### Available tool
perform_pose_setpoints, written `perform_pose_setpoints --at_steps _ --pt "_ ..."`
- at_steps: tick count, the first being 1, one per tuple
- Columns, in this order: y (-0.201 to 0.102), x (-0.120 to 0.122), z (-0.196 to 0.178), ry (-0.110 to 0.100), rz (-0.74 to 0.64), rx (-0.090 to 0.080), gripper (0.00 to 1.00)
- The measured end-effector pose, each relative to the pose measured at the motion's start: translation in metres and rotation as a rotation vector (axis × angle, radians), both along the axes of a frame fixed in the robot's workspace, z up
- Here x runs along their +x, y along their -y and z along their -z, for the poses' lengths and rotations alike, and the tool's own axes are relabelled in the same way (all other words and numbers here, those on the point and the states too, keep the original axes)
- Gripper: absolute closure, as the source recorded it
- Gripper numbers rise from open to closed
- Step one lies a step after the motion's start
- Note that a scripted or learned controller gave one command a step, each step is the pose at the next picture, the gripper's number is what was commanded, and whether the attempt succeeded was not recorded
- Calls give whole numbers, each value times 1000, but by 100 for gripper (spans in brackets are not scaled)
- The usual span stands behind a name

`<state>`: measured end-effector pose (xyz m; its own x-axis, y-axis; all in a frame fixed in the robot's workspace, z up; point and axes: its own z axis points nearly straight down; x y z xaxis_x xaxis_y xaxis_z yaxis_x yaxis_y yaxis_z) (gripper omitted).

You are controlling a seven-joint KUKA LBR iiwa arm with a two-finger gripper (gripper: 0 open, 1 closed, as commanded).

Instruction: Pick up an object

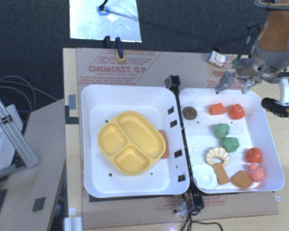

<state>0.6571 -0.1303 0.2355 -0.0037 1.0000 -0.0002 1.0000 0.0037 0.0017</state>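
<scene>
Gripper point(236, 83) hangs over the far edge of the right bin point(269, 143), at the upper right of the camera view, below the grey wrist with its orange band. Its two fingers point down and stand apart, with a clear gap between them and nothing inside the gap.

Several small toys lie in the right bin. Closest to the gripper are an orange piece point(217, 109) and a red piece point(236, 111), side by side, just toward the near side from the fingers. The red piece is almost directly under the fingers in this slanted view; the orange piece is a little to the left of it. A brown disc point(190, 112) is further left, near the divider between the bins. Two green pieces point(222, 130) are more in the middle, and the other toys are at the near edge, well apart from the gripper.

The left bin point(94, 177) carries a yellow tray point(130, 142).

I judge that the red piece is the easiest target: the gripper needs only a short move toward the near side and then down. This piece looks roundish, so no special turn of the wrist seems needed.
</scene>
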Motion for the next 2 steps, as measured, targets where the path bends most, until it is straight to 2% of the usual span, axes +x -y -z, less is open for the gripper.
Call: perform_pose_setpoints --at_steps 1,2 --pt "28 3 159 -6 4 1 0" --pt "27 6 139 5 0 -1 100"
